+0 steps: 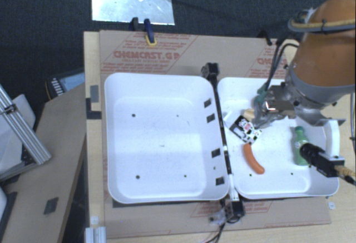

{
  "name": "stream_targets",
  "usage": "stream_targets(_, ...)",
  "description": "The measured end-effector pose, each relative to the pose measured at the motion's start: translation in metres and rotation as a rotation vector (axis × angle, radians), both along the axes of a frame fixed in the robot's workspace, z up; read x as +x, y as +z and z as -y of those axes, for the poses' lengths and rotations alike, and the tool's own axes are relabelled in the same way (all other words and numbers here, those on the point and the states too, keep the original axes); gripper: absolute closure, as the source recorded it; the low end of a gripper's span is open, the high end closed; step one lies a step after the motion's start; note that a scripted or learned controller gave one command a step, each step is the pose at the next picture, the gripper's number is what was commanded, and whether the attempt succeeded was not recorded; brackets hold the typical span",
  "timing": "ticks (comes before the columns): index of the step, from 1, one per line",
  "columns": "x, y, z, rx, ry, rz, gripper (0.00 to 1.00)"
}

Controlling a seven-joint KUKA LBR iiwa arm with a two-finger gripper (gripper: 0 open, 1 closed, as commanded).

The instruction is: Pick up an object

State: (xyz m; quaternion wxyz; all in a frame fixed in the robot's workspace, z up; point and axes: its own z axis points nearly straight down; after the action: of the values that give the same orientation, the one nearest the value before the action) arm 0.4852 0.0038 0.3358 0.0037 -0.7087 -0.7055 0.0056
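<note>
Nothing looks lifted yet: the gripper (pixel 260 119) hangs low over the right bin (pixel 278 189), beside the black-and-white object (pixel 245 129); I cannot tell its fingers' state.

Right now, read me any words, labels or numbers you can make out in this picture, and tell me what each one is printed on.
"CHEMCAST GP", red print on the brown board under the bins, near the far edge.
More red print on the same board at the far right and along the near edge: too blurred or cut off to read.
The black-and-white patterned object in the right bin: no readable text.
</note>
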Motion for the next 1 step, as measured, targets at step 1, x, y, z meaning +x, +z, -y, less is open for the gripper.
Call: stream_targets(1, 0.0024, 0.0991, -0.0367, 0.004, 0.011, 0.026, 1.0)
